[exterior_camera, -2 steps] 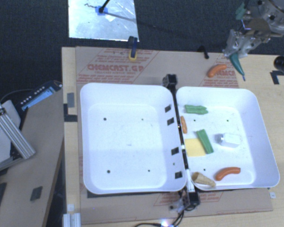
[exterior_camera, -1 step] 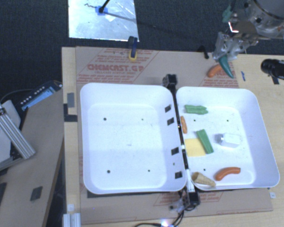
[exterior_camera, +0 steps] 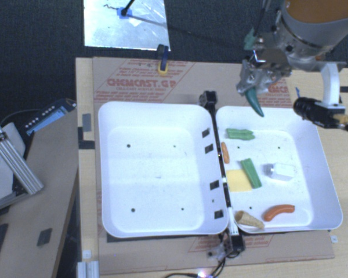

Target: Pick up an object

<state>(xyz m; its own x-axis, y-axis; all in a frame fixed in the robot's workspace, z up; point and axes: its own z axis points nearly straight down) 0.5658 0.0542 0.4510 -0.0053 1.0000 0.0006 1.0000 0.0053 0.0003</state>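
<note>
Lower right of frame, right bin (exterior_camera: 327,184) holds everything: near its front edge a tan wedge (exterior_camera: 249,219) and an orange sausage-shaped piece (exterior_camera: 278,211); middle, a yellow square (exterior_camera: 239,180) with a green bar (exterior_camera: 250,173) lying touching its right side, a clear-white block (exterior_camera: 280,171) just right of that, a small orange stick (exterior_camera: 225,152) by the divider; farther back a green pod-like piece (exterior_camera: 239,134). Left bin (exterior_camera: 113,155) sits beside it, lower centre. Gripper (exterior_camera: 256,100) hangs upper right, above the right bin's back rim, nothing between its tips that I can see; teal tips look drawn to a point, but whether the jaws are narrow or fully closed I cannot tell from this angle. No target obvious yet; the green pod is nearest below the tips, so likely candidate. Risks: green bar and yellow square touch, so a grab there may drag both or slip off; the stick by the divider is tight against the wall, tips may hit the wall; the block looks slick and may squirt out; flat square is hard to pinch. Hard to read: arm (exterior_camera: 319,10) cut off at top right, the tips merge into one shape, item materials unclear, clutter at worktop (exterior_camera: 133,77) back blurry.
</note>
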